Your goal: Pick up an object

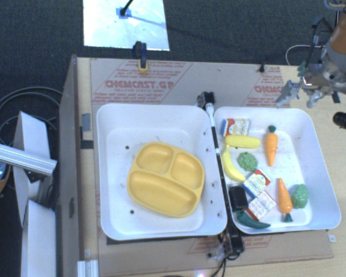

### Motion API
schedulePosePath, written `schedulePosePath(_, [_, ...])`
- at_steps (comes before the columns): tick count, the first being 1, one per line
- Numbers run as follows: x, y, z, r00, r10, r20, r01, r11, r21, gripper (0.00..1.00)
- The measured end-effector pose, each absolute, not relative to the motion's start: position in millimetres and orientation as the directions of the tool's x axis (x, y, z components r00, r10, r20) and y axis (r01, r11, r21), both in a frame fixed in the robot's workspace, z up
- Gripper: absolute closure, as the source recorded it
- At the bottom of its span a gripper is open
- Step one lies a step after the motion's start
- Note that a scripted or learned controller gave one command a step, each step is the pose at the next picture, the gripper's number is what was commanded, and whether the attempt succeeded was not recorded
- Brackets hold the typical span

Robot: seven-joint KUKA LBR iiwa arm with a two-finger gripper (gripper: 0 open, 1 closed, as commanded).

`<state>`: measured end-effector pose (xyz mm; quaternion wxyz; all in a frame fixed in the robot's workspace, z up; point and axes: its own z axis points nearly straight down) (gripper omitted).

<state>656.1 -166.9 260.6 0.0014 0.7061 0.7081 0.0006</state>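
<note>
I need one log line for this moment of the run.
arm: above right bin's far edge | hand: open, holding nothing | right bin: toy food untouched | left bin: yellow tray | pick: not yet done

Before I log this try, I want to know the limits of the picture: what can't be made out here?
- Gripper: small and blurred above the right bin's far corner; open or shut is unclear.
- Arm: cut off by the picture's right edge.
- Small packets: print too small to read.
- Dark green thing at the near wall: too small to identify; a black object sits beside it.
</note>
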Motion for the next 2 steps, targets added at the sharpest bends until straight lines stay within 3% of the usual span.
schedulePosePath(1, [610.7, -182.6, 100.0, 0.001, 1.000, 0.002, 1.000, -0.001, -0.010, 0.00])
schedulePosePath(2, [615.9, -182.2, 119.5, -0.002, 1.000, -0.001, 1.000, 0.002, 0.005, 1.00])
